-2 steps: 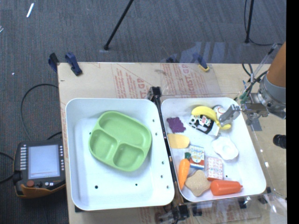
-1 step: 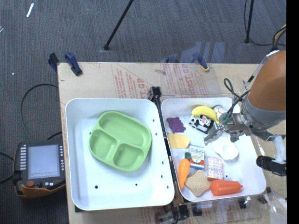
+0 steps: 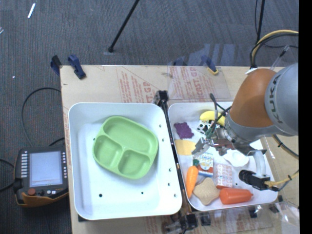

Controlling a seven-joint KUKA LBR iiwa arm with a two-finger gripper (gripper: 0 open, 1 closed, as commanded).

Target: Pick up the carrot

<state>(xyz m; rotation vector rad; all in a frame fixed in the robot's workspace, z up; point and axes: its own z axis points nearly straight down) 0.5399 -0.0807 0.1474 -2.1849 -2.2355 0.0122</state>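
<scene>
The carrot (image 3: 191, 180) lies in the right bin (image 3: 192, 112), close to that bin's left wall and toward its near end, with its long axis running roughly from the far side of the bin to the near side, leaning a little: the green-topped blunt end is farther from the camera and the tapering tip points toward the near-left corner. The hand (image 3: 208, 146) hangs over the middle of the same bin, so the carrot sits to its near-left, close by but not under it, and nothing links the two. Between them lie a yellow slice (image 3: 184, 146) and a small packet (image 3: 206, 162), just beside the carrot's top. A piece of toast (image 3: 206, 191) touches or nearly touches the carrot's right flank, and a red sausage (image 3: 236, 195) lies beyond that. How far the hand is spread cannot be told from this slanted look, since the metal parts blur into the clutter below; no object can be seen gripped in it. Judging by the layout, the coming move turns on a short shift toward the left wall and the near end, with the grip set across the carrot's narrow width rather than along its length. The wall on one side and the toast on the other leave little room, which looks like the main risk. The left bin (image 3: 80, 179) holds a green tray (image 3: 126, 146), well apart.
</scene>
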